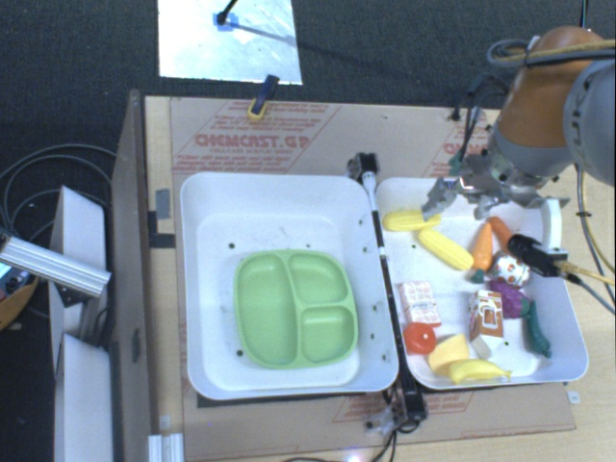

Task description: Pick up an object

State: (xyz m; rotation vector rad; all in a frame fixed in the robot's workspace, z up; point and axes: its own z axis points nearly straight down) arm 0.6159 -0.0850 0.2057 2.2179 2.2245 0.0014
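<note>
My gripper (460,200) hangs over the back of the right bin (568,359), its two grey fingers spread apart with nothing between them. Just below its left finger lies a flat yellow piece (408,221). A yellow corn cob (446,248) and an orange carrot (485,243) lie close in front of the gripper. Further forward are purple grapes (510,298), a small white and red carton (419,302), a brown carton (487,315), a red tomato (420,337), a banana (464,366) and a dark green pickle (536,335).
The left bin (207,258) holds a green divided plate (294,308). A dark divider rail (382,258) runs between the two bins. The grey and orange arm (549,94) reaches in from the upper right. Cardboard lies under both bins.
</note>
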